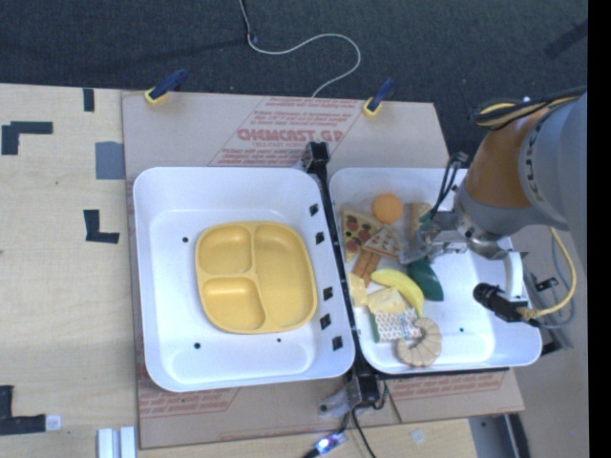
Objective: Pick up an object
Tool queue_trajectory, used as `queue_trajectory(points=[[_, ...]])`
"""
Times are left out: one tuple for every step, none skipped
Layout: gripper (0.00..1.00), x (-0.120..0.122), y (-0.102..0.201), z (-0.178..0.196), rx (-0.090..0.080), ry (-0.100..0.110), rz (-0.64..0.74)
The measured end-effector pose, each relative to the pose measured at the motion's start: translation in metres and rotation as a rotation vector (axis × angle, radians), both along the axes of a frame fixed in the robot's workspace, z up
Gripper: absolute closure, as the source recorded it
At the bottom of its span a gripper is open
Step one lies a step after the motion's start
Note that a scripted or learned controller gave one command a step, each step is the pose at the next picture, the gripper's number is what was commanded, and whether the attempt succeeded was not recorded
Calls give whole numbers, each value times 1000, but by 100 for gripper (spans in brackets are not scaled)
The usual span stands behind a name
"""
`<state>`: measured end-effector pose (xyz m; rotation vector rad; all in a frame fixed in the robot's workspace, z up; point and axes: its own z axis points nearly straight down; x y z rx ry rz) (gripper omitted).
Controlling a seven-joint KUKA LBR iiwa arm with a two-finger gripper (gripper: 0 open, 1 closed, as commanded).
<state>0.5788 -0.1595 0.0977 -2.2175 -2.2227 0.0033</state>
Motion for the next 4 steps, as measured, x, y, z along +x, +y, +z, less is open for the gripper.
queue_trajectory(points=[[100,-4,9,56,0,-4,-1],[100,2,6,100,-1,-6,-1],[100,3,7,128,0,-4,-1],[100,-15,56,117,2,1,2]])
